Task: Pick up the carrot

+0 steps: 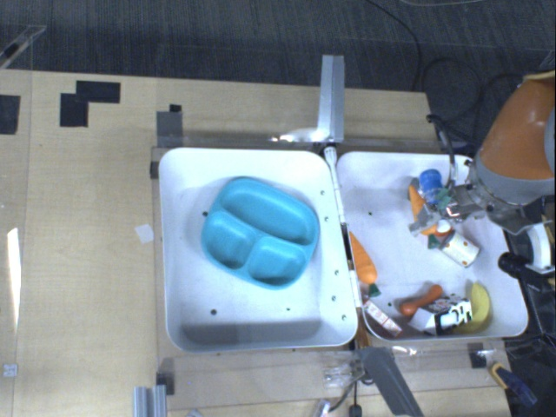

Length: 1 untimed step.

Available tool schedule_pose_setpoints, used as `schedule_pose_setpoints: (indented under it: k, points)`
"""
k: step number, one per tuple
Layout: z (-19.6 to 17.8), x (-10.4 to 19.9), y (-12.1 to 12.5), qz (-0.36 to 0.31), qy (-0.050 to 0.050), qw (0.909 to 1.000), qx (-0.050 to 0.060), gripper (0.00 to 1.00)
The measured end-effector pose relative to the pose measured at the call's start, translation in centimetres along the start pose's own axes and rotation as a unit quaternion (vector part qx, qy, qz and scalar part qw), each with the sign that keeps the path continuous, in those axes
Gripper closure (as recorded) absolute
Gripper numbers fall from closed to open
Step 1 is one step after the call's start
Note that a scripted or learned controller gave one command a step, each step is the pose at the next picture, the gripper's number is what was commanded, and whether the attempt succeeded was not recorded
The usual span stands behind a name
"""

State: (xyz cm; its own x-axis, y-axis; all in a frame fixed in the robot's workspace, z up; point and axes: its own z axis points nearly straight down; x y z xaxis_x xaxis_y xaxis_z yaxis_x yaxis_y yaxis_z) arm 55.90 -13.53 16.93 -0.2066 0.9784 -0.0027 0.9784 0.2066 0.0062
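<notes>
The carrot (363, 261) is orange and tapered. It lies against the left wall of the right bin (382, 181), tip pointing up the view. My gripper (441, 208) hangs low over the upper right part of that bin, well to the right of the carrot and apart from it. It sits among small items: a blue round piece (429, 181) and an orange piece (416, 200) just to its left. The arm's orange band (521, 129) shows at the right edge.
A blue three-part plate (259, 230) lies in the left bin (187, 320). In the right bin's front part are a banana (479, 306), a brown piece (420, 301), a black-and-white carton (446, 314) and a dark bar (382, 317). A white block (460, 250) lies below the gripper.
</notes>
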Motion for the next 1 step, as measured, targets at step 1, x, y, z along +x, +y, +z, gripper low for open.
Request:
schedule_pose_setpoints:
  k: [1]
  points:
    - [-1.05,0.02,0.19,-0.001,-0.001,1.0,-0.002,1.0]
